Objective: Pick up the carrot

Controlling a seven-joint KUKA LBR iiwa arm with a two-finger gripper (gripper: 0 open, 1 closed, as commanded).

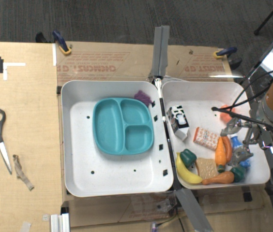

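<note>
Gripper [239,140], fingers apart, hovers just right of the carrot [221,152] in the right bin [199,88]; next, centre and descend.

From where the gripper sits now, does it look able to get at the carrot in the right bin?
Probably yes. The gripper hangs just right of the carrot, which lies on top with nothing over it. The cracker and blue item crowd its sides, so a clean grasp is uncertain.

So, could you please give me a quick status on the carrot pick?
Metal two-finger gripper low over right white bin, grip unclear. Orange carrot beside it, among clutter. Yellow banana nearby.
</note>
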